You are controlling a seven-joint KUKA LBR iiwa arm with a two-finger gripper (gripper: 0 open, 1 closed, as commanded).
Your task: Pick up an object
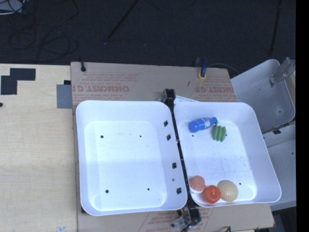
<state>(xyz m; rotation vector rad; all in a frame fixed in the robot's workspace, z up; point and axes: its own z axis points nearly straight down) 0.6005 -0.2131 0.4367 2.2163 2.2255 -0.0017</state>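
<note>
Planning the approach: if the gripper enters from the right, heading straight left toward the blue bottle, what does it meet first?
Likely the green object, just right of the blue bottle; if low, the right bin rim first. Height unclear.

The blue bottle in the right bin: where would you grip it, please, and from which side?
Probably across the middle of the blue bottle, coming straight down. It lies on its side, so its narrow width is exposed, with bare floor both sides; the green object sits by its cap end.

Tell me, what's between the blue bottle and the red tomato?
In the camera view, only bare white bin floor lies between the blue bottle and the red tomato. The green thing sits off to the side.
</note>
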